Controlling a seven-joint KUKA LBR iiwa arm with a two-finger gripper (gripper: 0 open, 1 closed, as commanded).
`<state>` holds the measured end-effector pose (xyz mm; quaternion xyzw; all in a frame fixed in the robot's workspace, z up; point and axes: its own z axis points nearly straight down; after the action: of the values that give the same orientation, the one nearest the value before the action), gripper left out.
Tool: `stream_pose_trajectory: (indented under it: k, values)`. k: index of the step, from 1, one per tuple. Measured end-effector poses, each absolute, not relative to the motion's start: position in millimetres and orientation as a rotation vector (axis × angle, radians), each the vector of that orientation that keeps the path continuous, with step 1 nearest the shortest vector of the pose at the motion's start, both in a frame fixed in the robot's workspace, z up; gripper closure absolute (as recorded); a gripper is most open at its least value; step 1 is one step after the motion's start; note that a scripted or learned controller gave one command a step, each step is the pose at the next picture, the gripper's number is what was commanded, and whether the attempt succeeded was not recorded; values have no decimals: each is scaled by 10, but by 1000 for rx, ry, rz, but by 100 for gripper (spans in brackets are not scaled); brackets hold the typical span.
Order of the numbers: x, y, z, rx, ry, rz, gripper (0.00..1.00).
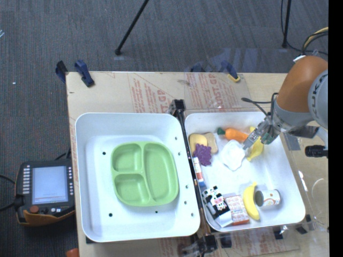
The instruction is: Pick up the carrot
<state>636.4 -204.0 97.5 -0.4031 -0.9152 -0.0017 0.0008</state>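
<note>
Firstly, the left bin (86, 143) on the tabletop (134, 90) holds a green divided tray (144, 174). The right bin (284, 191) carries the clutter: a purple toy (202, 154) and a yellowish item (199, 141) at its left side, a white lump (233, 155) mid-bin, and a banana (251, 201) with a small can (267, 198) along the near edge.

The carrot (236, 135) lies near the far wall of the right bin, long axis roughly left-right, green top to the left and orange body running toward the hand. It sits unheld on the bin floor.

The hand (257, 140) stands just to the right of the carrot's orange end, low over the bin, beside a yellow item (256, 151). Whether the hand is spread or closed cannot be determined; nothing is seen held.

Judgement: the carrot lies immediately left of the hand, so a short leftward shift precedes any grasp.
</note>
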Motion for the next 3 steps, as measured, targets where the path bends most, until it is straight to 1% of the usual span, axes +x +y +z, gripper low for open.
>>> stream_pose_trajectory:
  k: [1,2,3]
  values:
    - [6364,-2030,969,-1263,-2873,-6,0]
    - [6443,-1809,912,-1911,-2502,-2,0]
    - [6454,-1789,1014,-1902,-2510,0,100]
